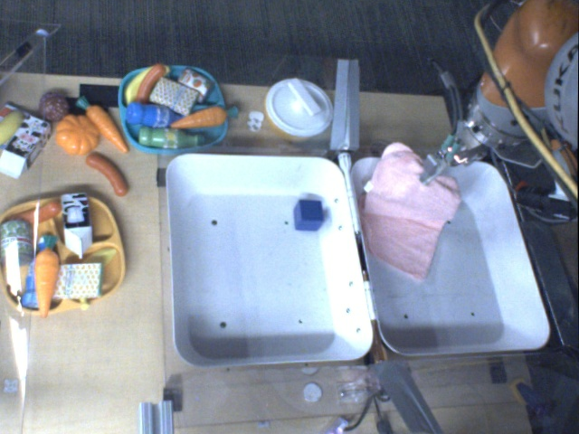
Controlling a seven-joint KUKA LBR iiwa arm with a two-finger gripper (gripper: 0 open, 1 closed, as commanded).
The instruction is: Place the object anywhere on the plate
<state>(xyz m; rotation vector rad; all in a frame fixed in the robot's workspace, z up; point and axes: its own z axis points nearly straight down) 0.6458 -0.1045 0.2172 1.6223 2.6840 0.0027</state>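
Note:
A pink cloth (405, 217) lies in the right bin (488, 315), bunched high at its upper end and tapering to a point toward the bin's middle. Its left edge reaches over the wall between the bins. My gripper (427, 175) comes in from the upper right, and its thin fingers meet on the cloth's upper right part, pinching the fabric. A small blue cube (309, 213) rests in the left bin (226, 315), toward its upper right. A round white plate-like dish (299, 106) stands on the bench behind the bins.
A blue bowl of toy food (174, 108) is at the back left and a yellow tray of toys (61, 253) at the far left. Loose toy vegetables (90, 136) lie between them. Cables (534, 197) and the arm crowd the right bin's right side.

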